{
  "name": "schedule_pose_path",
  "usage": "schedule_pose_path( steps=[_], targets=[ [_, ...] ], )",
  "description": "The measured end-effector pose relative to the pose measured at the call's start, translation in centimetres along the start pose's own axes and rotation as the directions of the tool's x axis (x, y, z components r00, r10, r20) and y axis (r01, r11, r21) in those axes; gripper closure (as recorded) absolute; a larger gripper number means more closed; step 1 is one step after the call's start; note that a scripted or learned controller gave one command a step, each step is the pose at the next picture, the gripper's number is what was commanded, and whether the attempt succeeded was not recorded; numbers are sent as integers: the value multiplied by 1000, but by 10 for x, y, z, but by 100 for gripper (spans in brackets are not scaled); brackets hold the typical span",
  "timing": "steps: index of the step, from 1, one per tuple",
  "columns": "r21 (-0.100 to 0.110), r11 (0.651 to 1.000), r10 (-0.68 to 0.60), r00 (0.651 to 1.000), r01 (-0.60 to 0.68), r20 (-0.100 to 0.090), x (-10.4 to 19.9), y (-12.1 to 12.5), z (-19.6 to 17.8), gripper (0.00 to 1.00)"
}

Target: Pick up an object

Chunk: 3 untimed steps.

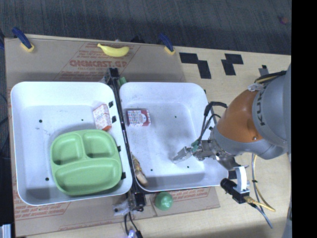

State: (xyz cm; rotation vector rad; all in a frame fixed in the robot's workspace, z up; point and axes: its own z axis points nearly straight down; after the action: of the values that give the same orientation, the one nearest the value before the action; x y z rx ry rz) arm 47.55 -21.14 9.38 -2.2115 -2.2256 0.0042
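My gripper (181, 154) hangs low over the front right part of the right bin (163, 90), above bare white floor, with nothing visible in it. A red and white packet (137, 117) lies flat near that bin's left wall, well to the left of the gripper and further back. A slim tan object (138, 172) lies along the same bin's front left corner. In the left bin (29, 98) a small red and white carton (101, 117) rests by the dividing wall, behind a green divided tray (86, 161).
A yellow banana (113, 49) lies on the cardboard behind the bins. A green ball (163, 200) sits on the bench in front of the right bin. Blue clamps (23, 39) hold the cardboard's back edge. The arm's orange band (237, 118) looms over the right bin's right wall.
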Motion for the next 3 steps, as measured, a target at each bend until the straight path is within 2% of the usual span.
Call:
schedule_pose_path(
  steps=[1,2,3],
  targets=[
    [-4,1000,1,1000,-1,0,0,79,2,0],
    [-1,1000,0,1000,0,0,13,0,2,0],
    [-4,1000,2,1000,-2,0,0,62,2,0]
  ],
)
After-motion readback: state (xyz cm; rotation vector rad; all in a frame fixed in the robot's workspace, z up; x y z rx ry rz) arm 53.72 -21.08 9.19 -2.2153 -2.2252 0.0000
